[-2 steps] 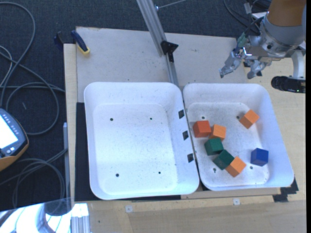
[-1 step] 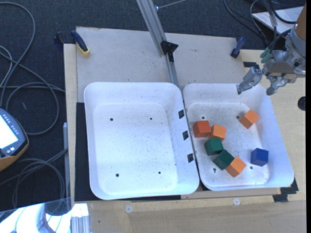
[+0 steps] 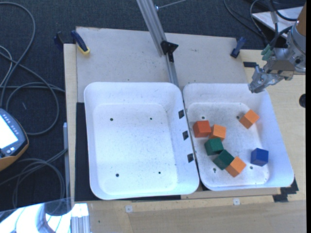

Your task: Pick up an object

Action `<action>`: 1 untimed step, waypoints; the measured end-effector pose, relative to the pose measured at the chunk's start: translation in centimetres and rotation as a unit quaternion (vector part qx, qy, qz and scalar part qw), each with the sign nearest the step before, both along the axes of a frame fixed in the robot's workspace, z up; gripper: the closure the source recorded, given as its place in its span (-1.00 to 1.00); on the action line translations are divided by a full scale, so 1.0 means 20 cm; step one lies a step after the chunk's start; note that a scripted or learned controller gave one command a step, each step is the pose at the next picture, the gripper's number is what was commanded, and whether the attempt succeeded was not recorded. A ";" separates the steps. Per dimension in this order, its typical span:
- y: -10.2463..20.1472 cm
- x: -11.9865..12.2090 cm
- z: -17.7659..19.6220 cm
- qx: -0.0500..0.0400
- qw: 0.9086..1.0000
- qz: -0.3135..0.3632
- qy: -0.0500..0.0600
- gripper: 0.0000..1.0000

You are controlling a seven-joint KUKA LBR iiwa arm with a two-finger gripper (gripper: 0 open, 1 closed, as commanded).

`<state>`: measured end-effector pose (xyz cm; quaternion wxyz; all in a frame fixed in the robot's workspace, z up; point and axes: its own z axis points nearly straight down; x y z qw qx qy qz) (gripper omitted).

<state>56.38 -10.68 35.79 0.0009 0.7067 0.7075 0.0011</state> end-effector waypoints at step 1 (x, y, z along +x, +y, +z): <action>0.06 0.20 -0.39 0.001 1.000 0.001 0.005 1.00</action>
